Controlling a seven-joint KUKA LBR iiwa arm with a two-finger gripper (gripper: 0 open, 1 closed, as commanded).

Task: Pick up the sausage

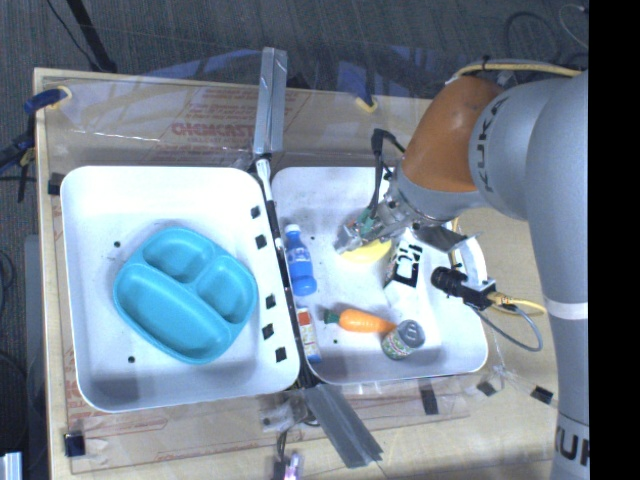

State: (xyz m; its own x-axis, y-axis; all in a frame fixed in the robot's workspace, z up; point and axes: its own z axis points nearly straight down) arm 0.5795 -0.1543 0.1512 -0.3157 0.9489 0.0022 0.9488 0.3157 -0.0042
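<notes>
My gripper [360, 230] hangs low in the right bin [330, 183], near its middle, with the grey and orange arm reaching in from the right. Its tip is right over a yellow item [370, 250], touching it or just above it. Nothing that I can name as a sausage is visible in the gripper. An orange, carrot-shaped piece [365, 320] lies towards the bin's front, well clear of the gripper.
A blue bottle [297, 260] lies along the right bin's left wall, with a slim red and white item [304, 330] in front of it. A small can [402, 339] rests beside the orange piece. The left bin [90, 368] holds a blue divided plate [185, 293].
</notes>
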